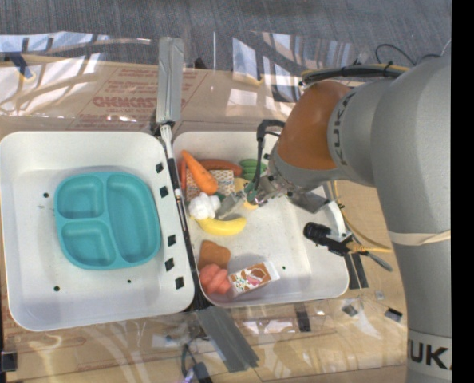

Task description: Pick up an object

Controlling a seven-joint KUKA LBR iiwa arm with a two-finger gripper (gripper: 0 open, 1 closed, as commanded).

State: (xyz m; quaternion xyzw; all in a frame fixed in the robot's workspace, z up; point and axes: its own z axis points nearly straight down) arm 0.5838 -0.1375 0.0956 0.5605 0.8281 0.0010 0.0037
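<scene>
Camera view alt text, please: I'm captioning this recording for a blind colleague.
A grey robot arm with an orange band reaches from the right, its gripper low over toy food in the right shallow white bin: an orange carrot, a yellow banana, a small printed carton. The left white bin holds a teal three-compartment plastic tray.

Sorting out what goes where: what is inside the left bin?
The left bin holds a teal divided tray lying flat, its three compartments bare. Whatever lies beneath the tray is covered. The toy food sits in the right bin.
</scene>
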